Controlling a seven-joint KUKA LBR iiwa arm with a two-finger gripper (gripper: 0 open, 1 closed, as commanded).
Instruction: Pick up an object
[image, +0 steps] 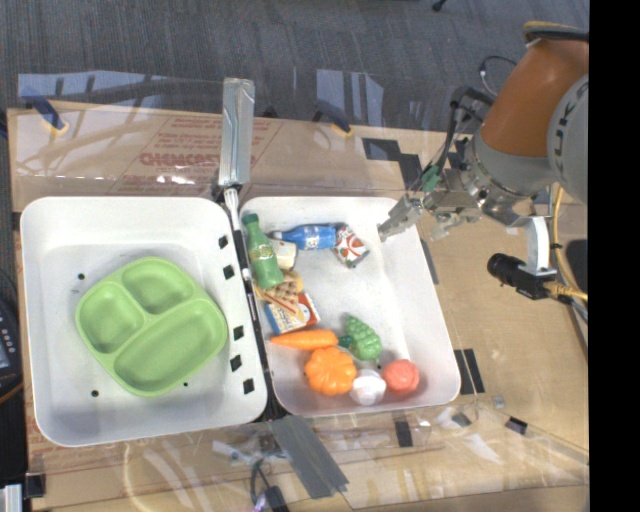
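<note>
Reaching in from the right, the arm (535, 110) has its hand (400, 222) over the top right corner of the right bin (430, 300). I cannot tell if the hand is apart or together, and nothing can be seen in it.

All the toys to pick from lie in this bin. A small can (349, 246) sits closest to the hand, with a blue bottle (310, 237) beside it. A green bottle (264, 255) and a snack box (285, 308) crowd the left wall. A carrot (303, 340), a little pumpkin (331, 371), a green veggie (363, 338), a white ball (368, 388) and a red ball (401, 375) bunch up near the front.

I think the can is the best pick. It is close and has bare floor on its right. The hand should go straight down over its middle and stay off the bin wall.

The other bin (60, 400) has a green plate (150, 325).
</note>
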